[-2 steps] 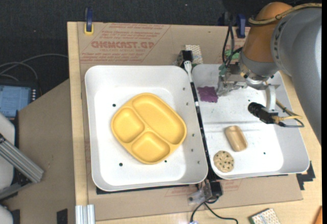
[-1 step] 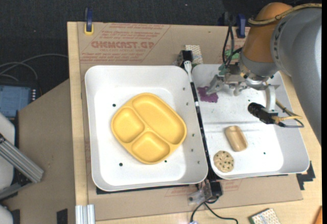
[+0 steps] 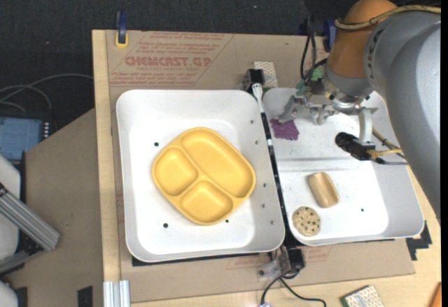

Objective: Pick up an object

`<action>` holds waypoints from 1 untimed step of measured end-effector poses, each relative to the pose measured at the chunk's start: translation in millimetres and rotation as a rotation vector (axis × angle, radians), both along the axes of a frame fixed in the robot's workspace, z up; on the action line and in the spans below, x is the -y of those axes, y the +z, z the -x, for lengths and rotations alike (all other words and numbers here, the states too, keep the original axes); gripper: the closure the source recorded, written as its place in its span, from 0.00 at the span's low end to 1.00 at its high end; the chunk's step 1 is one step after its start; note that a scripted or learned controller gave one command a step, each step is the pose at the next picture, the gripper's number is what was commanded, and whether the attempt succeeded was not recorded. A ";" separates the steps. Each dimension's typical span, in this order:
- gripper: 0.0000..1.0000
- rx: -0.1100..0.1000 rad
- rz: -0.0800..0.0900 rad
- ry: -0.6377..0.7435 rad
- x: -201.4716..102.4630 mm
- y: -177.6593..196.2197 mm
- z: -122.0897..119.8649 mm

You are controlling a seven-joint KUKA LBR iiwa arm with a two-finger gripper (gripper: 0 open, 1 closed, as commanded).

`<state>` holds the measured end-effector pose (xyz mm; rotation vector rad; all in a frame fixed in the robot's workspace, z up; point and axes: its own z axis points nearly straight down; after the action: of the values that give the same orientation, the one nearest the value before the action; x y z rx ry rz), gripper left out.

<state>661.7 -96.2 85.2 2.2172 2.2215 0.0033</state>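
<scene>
My gripper hangs low over the far left corner of the right bin, under the orange-banded wrist. A small purple object lies on the bin floor just in front of and left of the gripper, close to it; whether they touch is unclear. A tan cylinder like a bread roll lies in the middle of the same bin. A round speckled cookie rests near that bin's front left corner.
The left bin holds a yellow divided plate in its middle. The ridge between the two bins runs just left of the purple object. The grey arm covers the right bin's far right part.
</scene>
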 end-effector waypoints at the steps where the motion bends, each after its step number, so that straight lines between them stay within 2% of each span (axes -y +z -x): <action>1: 0.00 0.000 0.000 -0.001 0.1 0.9 0.3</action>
<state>661.4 -96.3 86.1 2.2182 2.2210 0.0027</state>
